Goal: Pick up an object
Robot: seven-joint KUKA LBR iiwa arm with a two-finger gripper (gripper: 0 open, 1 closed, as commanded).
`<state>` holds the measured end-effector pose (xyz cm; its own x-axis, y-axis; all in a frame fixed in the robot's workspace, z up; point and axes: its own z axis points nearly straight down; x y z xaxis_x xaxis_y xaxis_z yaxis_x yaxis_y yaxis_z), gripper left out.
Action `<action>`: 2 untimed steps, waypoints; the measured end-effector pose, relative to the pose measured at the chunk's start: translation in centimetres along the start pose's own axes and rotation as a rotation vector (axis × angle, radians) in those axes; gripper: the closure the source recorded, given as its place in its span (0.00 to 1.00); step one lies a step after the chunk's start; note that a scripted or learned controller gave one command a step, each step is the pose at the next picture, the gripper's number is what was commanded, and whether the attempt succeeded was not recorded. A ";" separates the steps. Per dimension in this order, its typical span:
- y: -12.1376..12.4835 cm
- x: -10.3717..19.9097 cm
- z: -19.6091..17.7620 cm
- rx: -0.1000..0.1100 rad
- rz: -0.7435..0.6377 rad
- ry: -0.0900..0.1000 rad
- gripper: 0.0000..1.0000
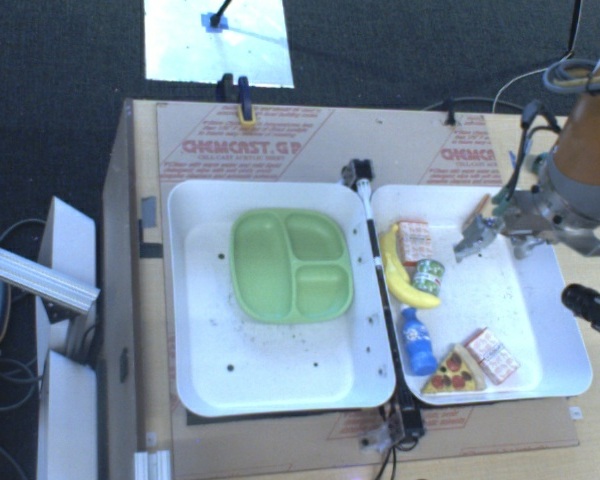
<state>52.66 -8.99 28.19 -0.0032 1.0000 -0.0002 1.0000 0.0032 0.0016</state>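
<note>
The right bin (555, 298) holds several small items. A yellow banana (398, 268) lies along its left wall, beside an orange-and-white packet (413, 239) and a green can (428, 275). Nearer the front lie a blue bottle (415, 340), a pizza slice (450, 370) and a red-and-white box (492, 355). My gripper (498, 240) hangs over the upper middle of this bin, right of the packet and can, open, with nothing between its fingers (470, 238).
A green divided plate (290, 265) sits in the left bin (205, 308). A ridge with a black clamp (358, 173) at its far end separates the bins. A black part (590, 308) juts over the right bin's right rim. Cables (555, 73) hang behind the arm.
</note>
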 end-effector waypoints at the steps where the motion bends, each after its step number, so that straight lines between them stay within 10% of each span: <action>1: 4.0 0.4 14.9 0.004 0.002 0.001 0.00; 2: 3.9 -5.8 19.8 0.001 0.003 -0.001 0.00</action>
<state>56.57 -14.80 8.41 0.0000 1.0000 -0.0012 1.0000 0.0000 0.0003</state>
